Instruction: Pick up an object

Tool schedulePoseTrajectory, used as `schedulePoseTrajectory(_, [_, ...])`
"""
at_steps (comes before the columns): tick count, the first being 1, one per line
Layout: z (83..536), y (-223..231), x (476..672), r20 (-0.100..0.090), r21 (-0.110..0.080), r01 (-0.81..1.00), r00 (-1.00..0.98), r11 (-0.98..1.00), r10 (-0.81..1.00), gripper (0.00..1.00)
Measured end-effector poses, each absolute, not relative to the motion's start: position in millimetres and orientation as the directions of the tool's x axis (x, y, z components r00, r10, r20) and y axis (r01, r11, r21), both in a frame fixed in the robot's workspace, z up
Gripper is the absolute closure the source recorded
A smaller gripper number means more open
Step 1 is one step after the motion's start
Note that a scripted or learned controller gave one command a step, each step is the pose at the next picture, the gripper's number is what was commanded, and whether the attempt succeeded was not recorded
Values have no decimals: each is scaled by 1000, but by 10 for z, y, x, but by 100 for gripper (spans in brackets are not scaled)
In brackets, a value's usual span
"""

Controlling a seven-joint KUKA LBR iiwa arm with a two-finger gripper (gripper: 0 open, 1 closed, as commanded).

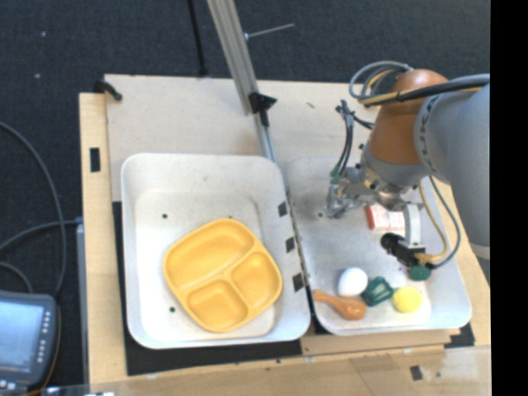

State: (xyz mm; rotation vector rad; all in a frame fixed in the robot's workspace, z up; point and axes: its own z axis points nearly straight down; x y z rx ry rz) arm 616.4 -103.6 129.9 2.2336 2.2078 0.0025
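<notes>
Four small things lie along the near edge of the right bin [462, 304]: a white ball [353, 281], a dark green block [378, 291], a yellow ball [407, 299] and an orange-brown spoon-like piece [341, 304]. Any of them could serve as the object.

All look light. The two balls are smooth and round, so by my reckoning they would roll or squirt out unless the fingers close across the middle. The green block looks stiff, with flatter sides, and seems the surest hold. The spoon lies low and thin; its narrow handle is the place to pinch, though it rests close to the bin wall.

The gripper [340, 198] hangs over the far part of the same bin, well apart from these things; whether its fingers are spread or closed I cannot tell.

The left bin [140, 180] holds a yellow divided tray [221, 274].
</notes>
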Motion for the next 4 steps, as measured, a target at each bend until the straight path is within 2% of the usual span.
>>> schedulePoseTrajectory(2, [2378,-991,6109,0,7,1000,-5,5,1000,100])
schedulePoseTrajectory(3, [2573,-999,6119,0,4,1000,-3,3,1000,100])
schedulePoseTrajectory(4, [2521,-499,6264,0,2,1000,-6,6,1000,100])
